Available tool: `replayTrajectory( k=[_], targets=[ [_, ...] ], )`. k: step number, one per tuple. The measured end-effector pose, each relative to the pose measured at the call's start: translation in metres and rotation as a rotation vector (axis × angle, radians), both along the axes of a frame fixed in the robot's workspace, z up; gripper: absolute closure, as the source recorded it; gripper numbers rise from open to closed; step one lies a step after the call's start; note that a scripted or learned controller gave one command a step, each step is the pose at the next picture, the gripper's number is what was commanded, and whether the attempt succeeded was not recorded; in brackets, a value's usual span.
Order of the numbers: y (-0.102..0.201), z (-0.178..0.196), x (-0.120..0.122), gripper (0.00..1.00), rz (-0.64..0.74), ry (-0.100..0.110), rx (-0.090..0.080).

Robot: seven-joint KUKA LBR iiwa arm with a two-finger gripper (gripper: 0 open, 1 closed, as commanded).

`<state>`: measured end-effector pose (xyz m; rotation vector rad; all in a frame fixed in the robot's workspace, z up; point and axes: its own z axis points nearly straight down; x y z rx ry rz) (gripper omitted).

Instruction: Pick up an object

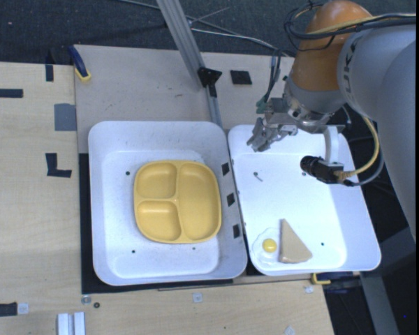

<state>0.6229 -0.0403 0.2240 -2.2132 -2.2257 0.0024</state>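
Two shallow white bins sit side by side on a pale wooden bench, and the gripper [260, 139] hangs over the far left corner of the right bin [349, 218]; its fingers point down and nothing is between them, but I cannot tell if they are apart or together. Near the front edge of the same bin, well apart from the gripper, lie a tan wedge [292, 243] and a small yellow ball [269, 245] just beside it. A yellow divided plate [177, 202] rests in the left bin [108, 187].
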Motion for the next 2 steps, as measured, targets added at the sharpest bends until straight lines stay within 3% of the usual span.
replayTrajectory(
  k=[2],
  targets=[
    [0.108,0.002,0.007,1.0,0.001,-0.003,0.001]
  ],
)
